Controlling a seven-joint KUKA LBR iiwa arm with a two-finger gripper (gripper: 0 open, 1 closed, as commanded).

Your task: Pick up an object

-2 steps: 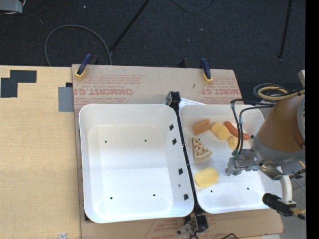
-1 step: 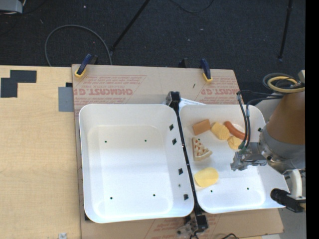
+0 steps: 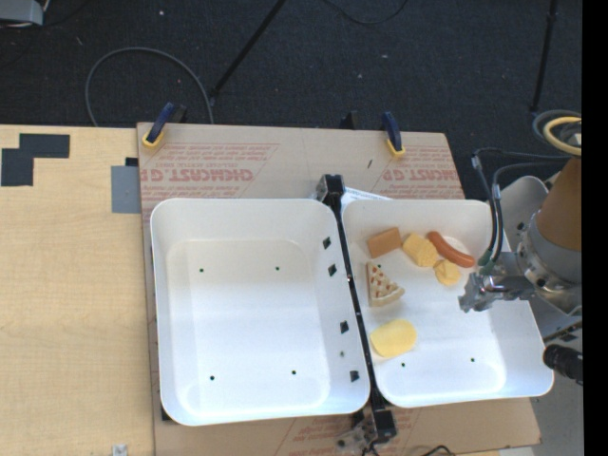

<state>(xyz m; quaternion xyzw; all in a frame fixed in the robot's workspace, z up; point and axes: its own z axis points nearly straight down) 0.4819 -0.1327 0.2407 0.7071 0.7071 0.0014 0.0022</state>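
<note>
The right bin (image 3: pixel 475 373) holds several food-shaped pieces. A brown block (image 3: pixel 384 242) lies at the back, with a yellow chunk (image 3: pixel 419 250) beside it and a red sausage (image 3: pixel 450 247) further right. A smaller yellow piece (image 3: pixel 446 273) sits just below the sausage. A pizza-like wedge (image 3: pixel 383 284) rests near the divider, and a flat yellow disc (image 3: pixel 393 337) lies in front of it. My gripper (image 3: pixel 476 293) hangs over the bin's right side, just right of the small yellow piece, with nothing seen in it.
The left bin (image 3: pixel 247 312) stands beside the right one, with a black divider strip (image 3: pixel 344 288) between them. Both rest on a cardboard sheet (image 3: pixel 285 164) held by two clamps (image 3: pixel 161 126). The arm's grey body (image 3: pixel 551 245) crowds the right rim.
</note>
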